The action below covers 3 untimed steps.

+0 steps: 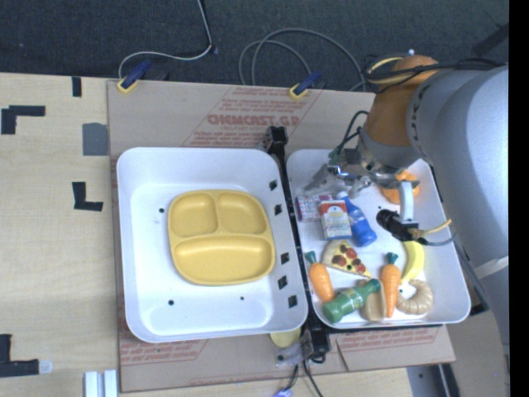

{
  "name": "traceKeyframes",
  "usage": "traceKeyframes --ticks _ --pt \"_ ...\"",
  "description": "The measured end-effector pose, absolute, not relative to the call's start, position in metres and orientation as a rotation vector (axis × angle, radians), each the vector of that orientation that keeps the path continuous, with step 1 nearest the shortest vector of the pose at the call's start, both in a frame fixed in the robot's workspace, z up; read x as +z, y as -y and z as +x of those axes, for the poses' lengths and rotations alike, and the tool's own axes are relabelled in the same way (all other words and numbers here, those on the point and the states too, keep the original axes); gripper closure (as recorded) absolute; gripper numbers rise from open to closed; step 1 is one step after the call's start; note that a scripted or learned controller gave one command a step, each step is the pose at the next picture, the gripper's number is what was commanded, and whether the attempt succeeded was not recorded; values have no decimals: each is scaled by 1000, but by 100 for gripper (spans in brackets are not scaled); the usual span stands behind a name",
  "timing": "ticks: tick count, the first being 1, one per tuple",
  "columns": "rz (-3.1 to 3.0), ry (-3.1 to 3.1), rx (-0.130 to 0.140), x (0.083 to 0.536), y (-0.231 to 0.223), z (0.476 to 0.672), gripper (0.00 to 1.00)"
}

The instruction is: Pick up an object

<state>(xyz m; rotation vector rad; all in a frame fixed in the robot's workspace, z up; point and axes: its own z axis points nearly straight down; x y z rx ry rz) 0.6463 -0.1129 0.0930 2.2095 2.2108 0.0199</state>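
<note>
- Camera view: the arm (463, 139) is reaching in over the right bin (453, 265), with the gripper (343, 174) hanging above that bin's far left corner, just beside the divider shared with the left bin (136, 222).
- Whether the jaws are open or closed cannot be told; the metal parts are blurring together, and nothing is visibly sitting between them.
- The toys are lying crowded in the right bin, apparently as a jumbled stock to pick from. A red and white carton (335, 219) and a blue bottle (361, 226) are lying just below the gripper, touching each other; these are judged the nearest candidates.
- A pizza slice (345, 258) is resting near the bin's middle. Two carrots (321, 280) (390, 283), a green bottle (347, 301), a banana (413, 259) and a beige pretzel-like piece (416, 298) are clustering along the near edge.
- A yellow divided plate (221, 236) is sitting alone in the middle of the left bin, probably as a receiving place.
- No object is lifted yet; judged stage: approach.
</note>
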Motion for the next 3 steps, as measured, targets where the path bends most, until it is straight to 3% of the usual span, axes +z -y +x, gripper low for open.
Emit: traceKeyframes --ticks 3 --pt "2207 -2204 24 94 113 597 0"
